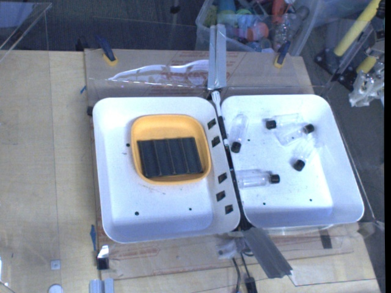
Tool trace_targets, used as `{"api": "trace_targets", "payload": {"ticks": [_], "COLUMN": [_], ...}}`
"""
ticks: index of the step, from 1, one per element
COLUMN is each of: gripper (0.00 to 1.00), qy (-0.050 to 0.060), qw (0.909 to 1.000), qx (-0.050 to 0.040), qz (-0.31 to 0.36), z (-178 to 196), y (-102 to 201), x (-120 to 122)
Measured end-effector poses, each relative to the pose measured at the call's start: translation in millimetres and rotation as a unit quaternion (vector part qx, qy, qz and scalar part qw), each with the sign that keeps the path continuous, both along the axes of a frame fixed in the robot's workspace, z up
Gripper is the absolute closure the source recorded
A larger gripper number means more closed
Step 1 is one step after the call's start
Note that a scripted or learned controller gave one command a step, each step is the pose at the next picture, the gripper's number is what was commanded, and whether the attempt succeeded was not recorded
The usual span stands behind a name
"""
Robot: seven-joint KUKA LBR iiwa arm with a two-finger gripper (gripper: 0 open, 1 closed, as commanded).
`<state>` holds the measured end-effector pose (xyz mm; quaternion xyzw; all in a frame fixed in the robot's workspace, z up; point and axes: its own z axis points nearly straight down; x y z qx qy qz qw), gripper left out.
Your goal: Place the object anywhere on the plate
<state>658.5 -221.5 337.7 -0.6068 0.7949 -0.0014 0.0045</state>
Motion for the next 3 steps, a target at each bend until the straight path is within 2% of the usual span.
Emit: {"api": "trace_targets", "payload": {"ticks": [1, 2, 3], "gripper": [1.00, 0.00, 1.00], "qy": [0.000, 0.000, -0.004], "qw": [0.9902, 0.9902, 0.9906], "qx": [-0.0010, -0.0010, 0.0003], "qz": [0.140, 0.140, 0.137], "z": [35.5, 35.4, 46.7], "y": [-1.0, -1.3, -1.0], "x": [-33.3, -33.5, -32.2]}}
